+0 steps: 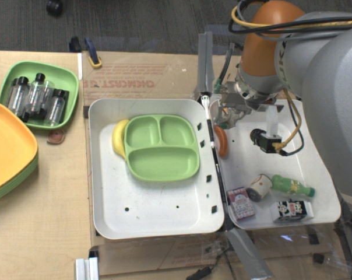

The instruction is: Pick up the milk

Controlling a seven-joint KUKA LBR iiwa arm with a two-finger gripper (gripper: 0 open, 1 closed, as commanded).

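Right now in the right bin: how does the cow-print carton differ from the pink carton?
The cow-print carton is black and white; the pink carton is pink with a lighter face. The cow-print carton lies near the bin's near right corner, long side across the view; the pink carton sits against the near left wall beside the divider, long side running front to back. The green bottle lies just behind the cow-print carton; a small cup touches the pink carton. Both are small boxes lying flat in the right bin.

Wooden bench [42,226] against dark carpet [141,10] (1 chair caster [55,6]).
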